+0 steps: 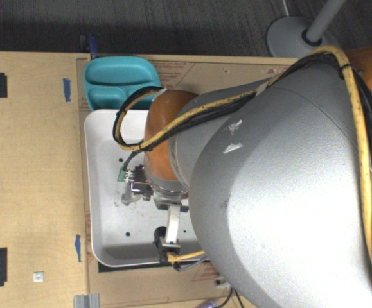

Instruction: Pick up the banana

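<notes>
My grey arm with its orange band (163,133) reaches in from the right and covers most of the white bin (102,172). The gripper (133,186) hangs low over the bin's left half, its metal wrist parts showing just above the floor. The wrist and arm hide whatever lies beneath them. The strip of bin floor in view on the left bears only small dark specks.
A teal plastic container (120,81) sits at the bin's far edge. Brown cardboard bench (31,172) with black and blue tape marks lies to the left of the bin. The arm's bulk blocks the right and middle of the scene.
</notes>
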`<state>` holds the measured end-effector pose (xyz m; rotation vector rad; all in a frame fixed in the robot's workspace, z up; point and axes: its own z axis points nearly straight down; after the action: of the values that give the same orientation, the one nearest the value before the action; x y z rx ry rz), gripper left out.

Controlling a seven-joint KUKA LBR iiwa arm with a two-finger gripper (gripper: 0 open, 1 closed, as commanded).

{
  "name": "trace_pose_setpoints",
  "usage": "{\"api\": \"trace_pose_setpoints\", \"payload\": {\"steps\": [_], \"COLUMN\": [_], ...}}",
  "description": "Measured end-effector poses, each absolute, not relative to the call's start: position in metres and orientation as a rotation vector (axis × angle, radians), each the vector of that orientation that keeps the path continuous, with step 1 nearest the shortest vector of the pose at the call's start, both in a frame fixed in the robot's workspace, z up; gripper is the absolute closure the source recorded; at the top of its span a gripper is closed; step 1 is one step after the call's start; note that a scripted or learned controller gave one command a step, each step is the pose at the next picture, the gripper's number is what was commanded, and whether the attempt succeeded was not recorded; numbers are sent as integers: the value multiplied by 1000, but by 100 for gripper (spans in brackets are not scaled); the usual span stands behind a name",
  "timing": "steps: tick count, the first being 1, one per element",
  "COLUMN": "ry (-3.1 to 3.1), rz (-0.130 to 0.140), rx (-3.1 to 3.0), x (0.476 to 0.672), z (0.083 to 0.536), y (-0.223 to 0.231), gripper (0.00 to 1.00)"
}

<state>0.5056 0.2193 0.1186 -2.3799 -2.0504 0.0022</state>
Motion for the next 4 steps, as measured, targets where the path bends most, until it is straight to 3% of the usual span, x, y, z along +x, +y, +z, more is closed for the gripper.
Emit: {"api": "trace_pose_setpoints", "payload": {"steps": [1, 2, 3, 4], "ry": [-2198, -2544, -2544, -2545], "rz": [1, 4, 3, 1], "rx": [-2244, -1838, -1839, -1839], "x": [479, 479, 479, 479], "z": [240, 144, 153, 163], "y": [173, 198, 199, 199], "gripper": [0, 0, 100, 100]}}
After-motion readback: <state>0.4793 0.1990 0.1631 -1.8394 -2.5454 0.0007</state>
